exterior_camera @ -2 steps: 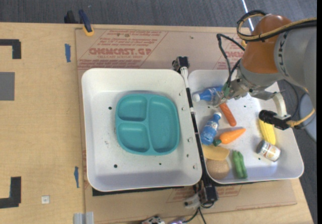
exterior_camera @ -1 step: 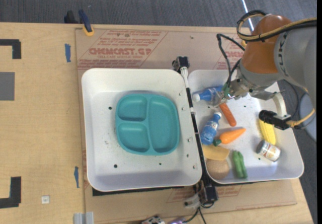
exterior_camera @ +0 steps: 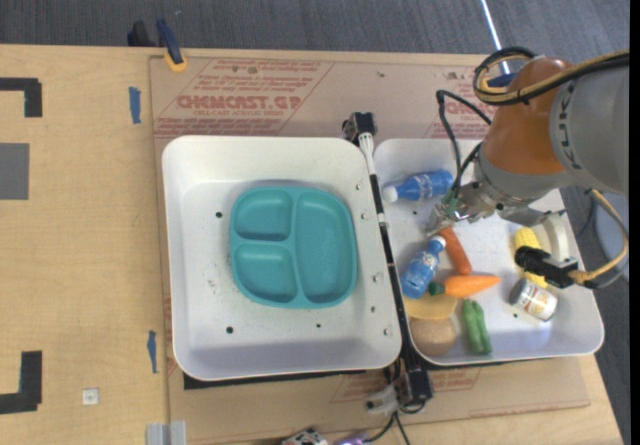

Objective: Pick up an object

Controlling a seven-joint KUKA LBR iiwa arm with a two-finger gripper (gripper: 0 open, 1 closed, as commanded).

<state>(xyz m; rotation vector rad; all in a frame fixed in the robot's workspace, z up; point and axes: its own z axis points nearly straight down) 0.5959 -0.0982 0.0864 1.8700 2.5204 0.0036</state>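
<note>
Arm (exterior_camera: 560, 123) is reaching in from the right, grey body with the orange band bulging just above the wrist, and it's leaning down over the right bin (exterior_camera: 590, 338). Claw (exterior_camera: 452, 213) is hanging low near the middle of that bin, and honestly I can't tell how its grip is set or whether anything is caught in it, it's too small and cluttered there.

Stuff is sitting all around it. One blue bottle (exterior_camera: 420, 185) is lying just up and left of the claw, near the bin's back wall. A second blue bottle (exterior_camera: 423, 268) is lying below it, tilted. An orange carrot (exterior_camera: 457, 251) is sitting right under the claw, close enough that I can't say if they're touching, and another carrot (exterior_camera: 470, 285) is lying across just below that. Green pepper thing (exterior_camera: 475, 326) and a tan round item (exterior_camera: 435, 333) are resting at the front edge. A silver can (exterior_camera: 534, 299) is off to the right.

Left bin (exterior_camera: 190, 233) is holding a teal divided plate (exterior_camera: 295, 245), well apart from the claw, on the desk (exterior_camera: 70, 233).
</note>
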